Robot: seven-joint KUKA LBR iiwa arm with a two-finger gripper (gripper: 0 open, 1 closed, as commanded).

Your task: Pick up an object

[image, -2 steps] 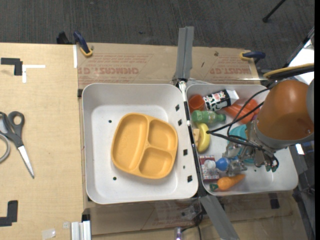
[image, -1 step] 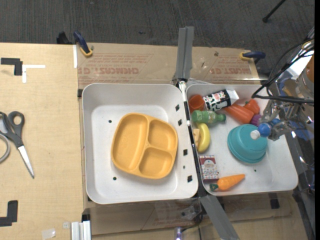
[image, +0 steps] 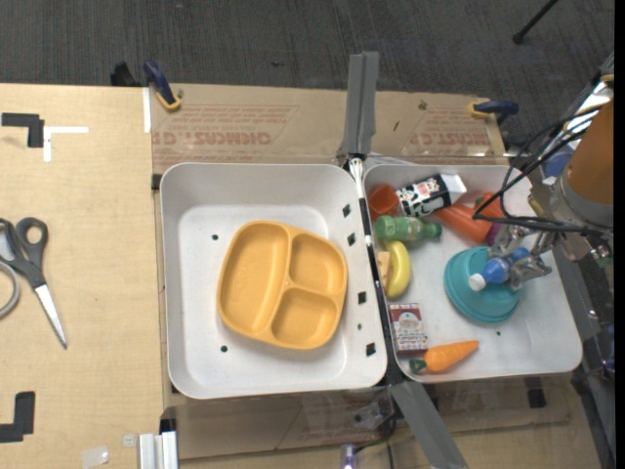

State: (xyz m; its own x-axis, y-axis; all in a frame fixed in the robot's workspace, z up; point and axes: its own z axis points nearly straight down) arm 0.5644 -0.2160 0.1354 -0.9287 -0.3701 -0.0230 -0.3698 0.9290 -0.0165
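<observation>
**Gripper low over right bin, above teal dish**

Arm enters from the right edge, orange band visible near the top right, wrist angled down-left into the right bin (image: 557,345). Gripper (image: 510,270) sits over the teal dish (image: 480,289); metallic, cluttered with cables. Can't tell finger state or whether anything is held; a small white-blue piece at the tip is not resolvable.

Right bin contents, all look like smooth plastic:
- teal dish: round, domed
- carrot (image: 447,356): tapered, orange, green end, near the front wall
- banana (image: 395,268): curved, yellow, by the left wall
- green bottle (image: 408,229): lying on its side, above the banana
- black-and-white carton (image: 430,193): boxy, tilted, at the back
- small red-and-white box (image: 407,326): flat, between banana and carrot

Left bin (image: 186,291): yellow tray (image: 281,284), three compartments, rounded corners, matte.

Scissors (image: 37,274) on the wood bench, far left.
</observation>
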